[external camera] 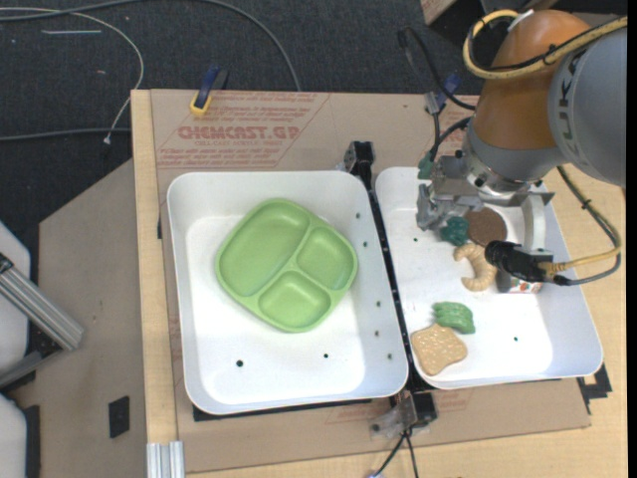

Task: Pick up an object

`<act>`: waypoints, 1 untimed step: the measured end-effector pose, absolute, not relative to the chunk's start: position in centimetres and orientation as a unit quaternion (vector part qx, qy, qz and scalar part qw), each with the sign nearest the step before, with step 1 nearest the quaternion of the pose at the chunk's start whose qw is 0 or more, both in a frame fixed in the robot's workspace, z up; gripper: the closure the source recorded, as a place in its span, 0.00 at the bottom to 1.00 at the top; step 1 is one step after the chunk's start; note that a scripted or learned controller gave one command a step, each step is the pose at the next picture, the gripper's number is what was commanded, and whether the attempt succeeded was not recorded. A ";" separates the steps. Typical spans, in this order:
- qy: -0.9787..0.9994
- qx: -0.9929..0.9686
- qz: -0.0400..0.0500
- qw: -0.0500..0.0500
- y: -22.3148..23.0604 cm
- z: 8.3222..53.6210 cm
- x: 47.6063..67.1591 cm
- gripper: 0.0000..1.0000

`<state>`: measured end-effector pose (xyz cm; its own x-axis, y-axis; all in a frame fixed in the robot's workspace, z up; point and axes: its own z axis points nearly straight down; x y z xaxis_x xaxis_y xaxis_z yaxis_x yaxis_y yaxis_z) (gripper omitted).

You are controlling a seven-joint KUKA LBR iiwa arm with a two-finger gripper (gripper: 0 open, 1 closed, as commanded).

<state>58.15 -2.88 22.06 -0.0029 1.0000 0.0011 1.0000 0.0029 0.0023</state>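
The arm (557,98), grey with its orange band, leans in over the far right corner of the right bin (557,337) and hides that corner and part of the far wall. The gripper (438,210) hangs low at the bin's far edge, near the wall shared with the left bin (199,357). It is seen from above as a tangle of grey metal, so how far open it is cannot be told, nor whether it has hold of anything. A small teal lump (456,232) sits right against the gripper's near side, partly covered by it. Whether it is gripped, merely touched or just lying on the floor of the bin is unclear. Just to the right of the lump a brown disc (490,227) lies partly under the wrist, its far edge hidden. A pale tan curved piece (475,267) lies near the middle of the bin, close in front of both. Nearer the front edge and the shared wall is a bright green piece (455,316), and just in front of it, almost touching, a tan biscuit-like slab (439,349). In the left bin a green divided plate (287,265) lies flat near the centre.
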 end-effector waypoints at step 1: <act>0.708 0.706 0.001 0.000 -0.9 22.5 58.7 1.00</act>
<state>58.68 -0.90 22.48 -0.0025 1.0000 0.0014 1.0000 0.0025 0.0017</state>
